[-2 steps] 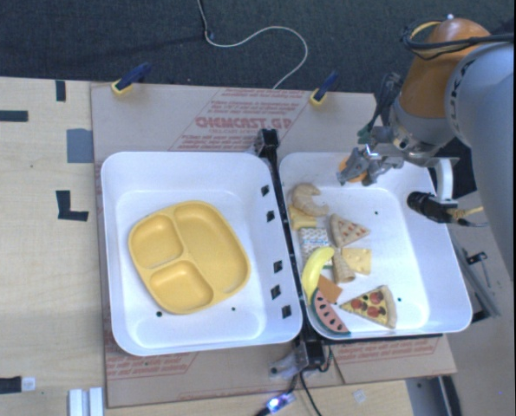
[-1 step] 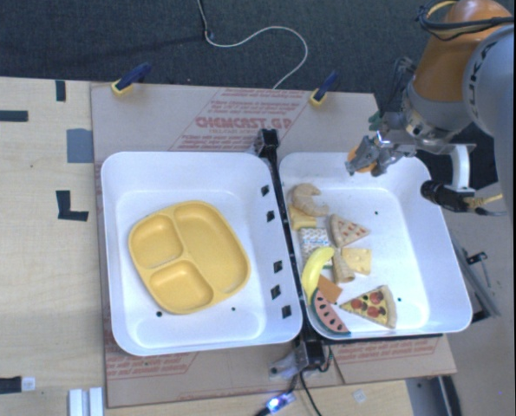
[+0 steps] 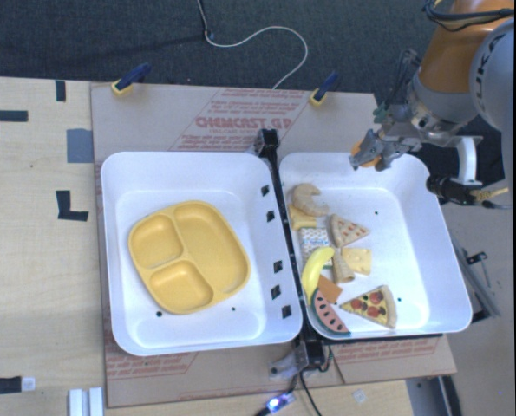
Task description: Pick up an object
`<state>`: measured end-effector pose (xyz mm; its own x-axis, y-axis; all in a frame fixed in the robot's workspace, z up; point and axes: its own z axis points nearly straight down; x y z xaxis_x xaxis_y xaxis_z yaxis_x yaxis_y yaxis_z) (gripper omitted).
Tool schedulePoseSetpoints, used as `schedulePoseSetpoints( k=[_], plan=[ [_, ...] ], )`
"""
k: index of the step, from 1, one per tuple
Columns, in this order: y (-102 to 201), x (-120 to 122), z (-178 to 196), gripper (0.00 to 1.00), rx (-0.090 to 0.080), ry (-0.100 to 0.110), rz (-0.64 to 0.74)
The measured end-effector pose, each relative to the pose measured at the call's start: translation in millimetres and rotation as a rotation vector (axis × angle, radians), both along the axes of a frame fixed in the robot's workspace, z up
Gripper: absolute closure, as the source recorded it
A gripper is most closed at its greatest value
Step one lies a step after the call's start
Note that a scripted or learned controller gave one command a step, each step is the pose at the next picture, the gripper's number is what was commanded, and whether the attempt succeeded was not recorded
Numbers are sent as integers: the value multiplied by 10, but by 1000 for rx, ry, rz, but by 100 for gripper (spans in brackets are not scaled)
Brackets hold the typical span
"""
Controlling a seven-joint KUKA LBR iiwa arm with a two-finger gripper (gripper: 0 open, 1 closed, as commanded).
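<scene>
**Toy food heaped in the right bin, gripper above its far rim**

Yellow plastic marks the banana (image 3: 316,268), which is laid near the left wall of the right bin (image 3: 414,232); its long axis runs from lower left to upper right. It is crowded: a croissant (image 3: 307,199) lies beyond it, a cracker wedge (image 3: 348,230) and a cheese piece (image 3: 355,261) are set just beside it, and a watermelon slice (image 3: 327,313) and a pizza slice (image 3: 370,306) are placed on its near side. The left bin (image 3: 188,167) holds a yellow three-compartment tray (image 3: 188,255). The gripper (image 3: 372,157) is seen over the right bin's far rim, well apart from the food; whether its fingers are spread or closed cannot be told.
</scene>
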<state>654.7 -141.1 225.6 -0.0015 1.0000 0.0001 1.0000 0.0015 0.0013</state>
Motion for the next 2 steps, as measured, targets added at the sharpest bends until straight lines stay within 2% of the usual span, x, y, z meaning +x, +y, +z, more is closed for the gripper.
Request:
schedulePoseSetpoints(
  k=[1, 2],
  plan=[
    [273, -463, 89, 100, 1, 5, 0],
    [556, -874, 10, 100, 1, 6, 0]
  ],
)
